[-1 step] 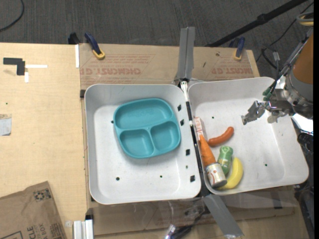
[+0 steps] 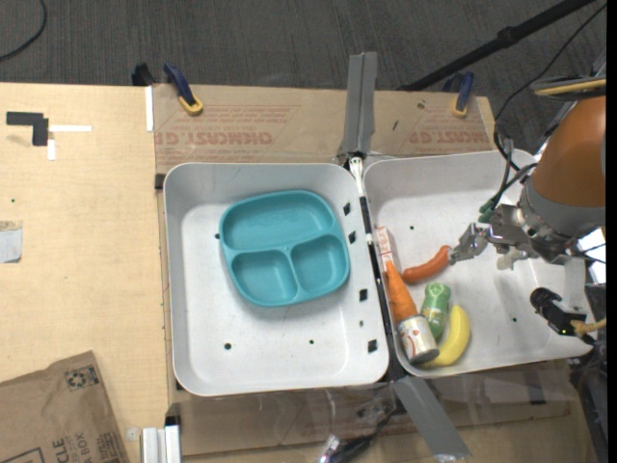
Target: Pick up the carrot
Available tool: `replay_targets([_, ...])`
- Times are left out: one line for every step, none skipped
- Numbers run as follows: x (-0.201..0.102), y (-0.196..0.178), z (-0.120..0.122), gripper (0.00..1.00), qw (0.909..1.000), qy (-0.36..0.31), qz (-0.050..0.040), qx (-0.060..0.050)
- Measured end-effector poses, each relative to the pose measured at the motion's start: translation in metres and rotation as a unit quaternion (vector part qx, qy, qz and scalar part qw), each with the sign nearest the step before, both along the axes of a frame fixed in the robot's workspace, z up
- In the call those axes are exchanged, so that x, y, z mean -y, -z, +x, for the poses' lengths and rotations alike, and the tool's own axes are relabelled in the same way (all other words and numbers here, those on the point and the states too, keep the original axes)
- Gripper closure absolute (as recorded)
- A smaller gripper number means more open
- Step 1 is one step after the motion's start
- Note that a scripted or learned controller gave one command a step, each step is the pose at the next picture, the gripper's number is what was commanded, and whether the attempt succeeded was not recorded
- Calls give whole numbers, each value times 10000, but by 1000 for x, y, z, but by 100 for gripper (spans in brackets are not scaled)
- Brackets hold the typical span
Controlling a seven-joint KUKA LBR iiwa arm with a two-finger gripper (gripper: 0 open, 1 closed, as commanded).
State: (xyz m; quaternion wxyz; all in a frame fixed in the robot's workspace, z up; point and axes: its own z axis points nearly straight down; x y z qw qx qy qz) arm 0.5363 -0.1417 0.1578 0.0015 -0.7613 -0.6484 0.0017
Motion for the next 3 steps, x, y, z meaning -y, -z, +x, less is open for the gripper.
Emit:
replay_targets([-25,55,4,0,9990,-420,-38,133])
replay_targets([-27,37,31,0,9956,-939,1,15])
replay_targets([-46,56,-43,0,9866,-1620,-57,163])
